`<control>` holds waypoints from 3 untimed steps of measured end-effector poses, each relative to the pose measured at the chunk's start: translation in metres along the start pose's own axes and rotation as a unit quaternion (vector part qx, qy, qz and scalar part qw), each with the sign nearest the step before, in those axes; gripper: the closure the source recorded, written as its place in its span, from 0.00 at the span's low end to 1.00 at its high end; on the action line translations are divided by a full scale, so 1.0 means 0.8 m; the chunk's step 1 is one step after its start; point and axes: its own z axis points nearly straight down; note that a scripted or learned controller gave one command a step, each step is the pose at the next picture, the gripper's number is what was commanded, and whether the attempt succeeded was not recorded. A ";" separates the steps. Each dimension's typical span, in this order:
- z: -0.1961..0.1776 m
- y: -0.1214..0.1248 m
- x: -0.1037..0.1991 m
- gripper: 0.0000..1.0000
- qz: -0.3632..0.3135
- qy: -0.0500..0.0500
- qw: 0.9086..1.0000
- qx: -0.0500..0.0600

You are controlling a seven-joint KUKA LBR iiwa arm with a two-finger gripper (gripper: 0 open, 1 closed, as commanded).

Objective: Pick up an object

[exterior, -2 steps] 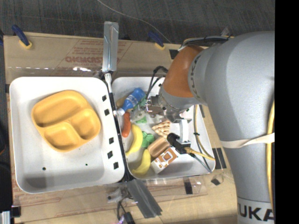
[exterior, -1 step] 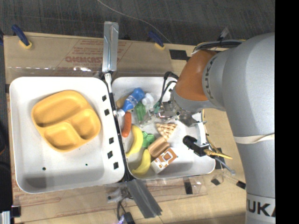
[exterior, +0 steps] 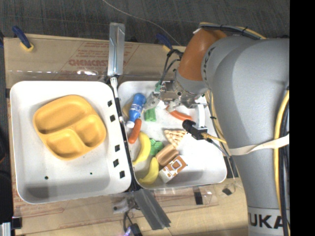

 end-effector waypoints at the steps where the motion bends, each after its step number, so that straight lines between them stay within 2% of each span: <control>1: -0.029 0.007 0.037 0.00 -0.086 -0.001 0.996 0.005; 2: -0.004 0.015 0.031 0.00 -0.212 -0.001 0.977 0.001; 3: 0.017 -0.114 0.003 0.00 -0.148 0.001 0.989 0.003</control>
